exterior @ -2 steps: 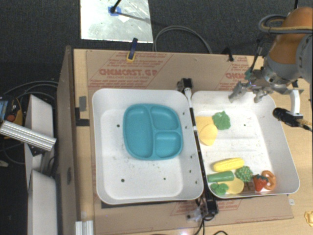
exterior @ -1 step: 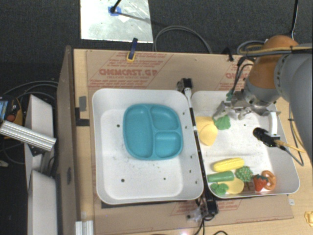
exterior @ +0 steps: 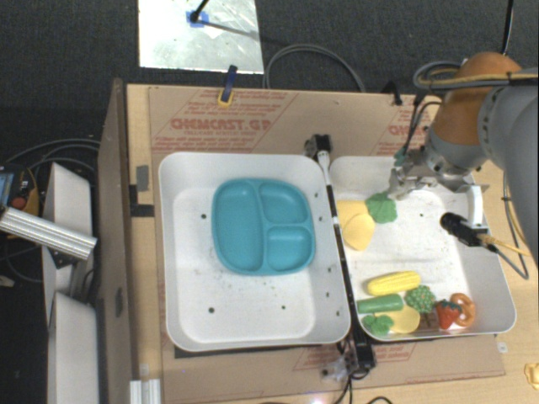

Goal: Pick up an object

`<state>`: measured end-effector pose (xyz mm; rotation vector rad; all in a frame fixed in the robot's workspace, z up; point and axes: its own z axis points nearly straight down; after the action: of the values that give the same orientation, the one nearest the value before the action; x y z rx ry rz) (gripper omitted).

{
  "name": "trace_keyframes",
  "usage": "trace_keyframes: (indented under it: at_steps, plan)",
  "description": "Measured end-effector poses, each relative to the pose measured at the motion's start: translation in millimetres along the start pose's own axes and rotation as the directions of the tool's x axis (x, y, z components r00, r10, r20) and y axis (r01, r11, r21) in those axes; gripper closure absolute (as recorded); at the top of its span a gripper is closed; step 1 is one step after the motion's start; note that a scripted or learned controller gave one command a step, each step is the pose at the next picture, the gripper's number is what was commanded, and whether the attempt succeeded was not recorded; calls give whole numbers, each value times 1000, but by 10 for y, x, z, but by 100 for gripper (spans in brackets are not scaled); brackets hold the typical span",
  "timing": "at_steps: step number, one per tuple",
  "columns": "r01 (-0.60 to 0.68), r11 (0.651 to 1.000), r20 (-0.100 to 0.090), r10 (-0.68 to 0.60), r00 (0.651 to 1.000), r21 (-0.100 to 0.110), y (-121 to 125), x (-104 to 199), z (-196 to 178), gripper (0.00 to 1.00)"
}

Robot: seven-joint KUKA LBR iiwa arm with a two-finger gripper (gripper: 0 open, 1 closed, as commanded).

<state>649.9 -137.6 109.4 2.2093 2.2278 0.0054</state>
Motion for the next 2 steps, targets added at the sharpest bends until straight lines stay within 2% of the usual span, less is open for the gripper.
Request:
trace_keyframes:
  at_steps: [1,2]
  plan:
    - [0,1000,0,0,1000,0,-1,0,2,0]
    - [0,1000,0,0,1000,3,51,382,251,0]
